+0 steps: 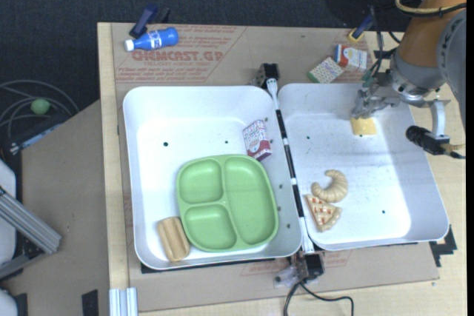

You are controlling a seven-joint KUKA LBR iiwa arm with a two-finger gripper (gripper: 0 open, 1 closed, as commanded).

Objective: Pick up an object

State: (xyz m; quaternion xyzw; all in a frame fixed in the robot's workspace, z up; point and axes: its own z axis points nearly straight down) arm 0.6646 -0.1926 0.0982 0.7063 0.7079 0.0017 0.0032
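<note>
Not yet lifted: claw [364,112] down over the yellow block [364,126] at the far right of the right bin [415,222], finger state impossible to tell, grasp and lift left.

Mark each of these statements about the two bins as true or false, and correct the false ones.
1. The green divided plate lies in the left bin. True.
2. The croissant lies in the left bin. False: it lies in the right bin, just above the pizza slice.
3. The gripper is over the far part of the right bin, by the yellow block. True.
4. The blue and white bottle lies inside a bin. False: it lies on the bench beyond the left bin.
5. The tan bread piece sits on the plate. False: it lies beside the plate's near left corner.
</note>
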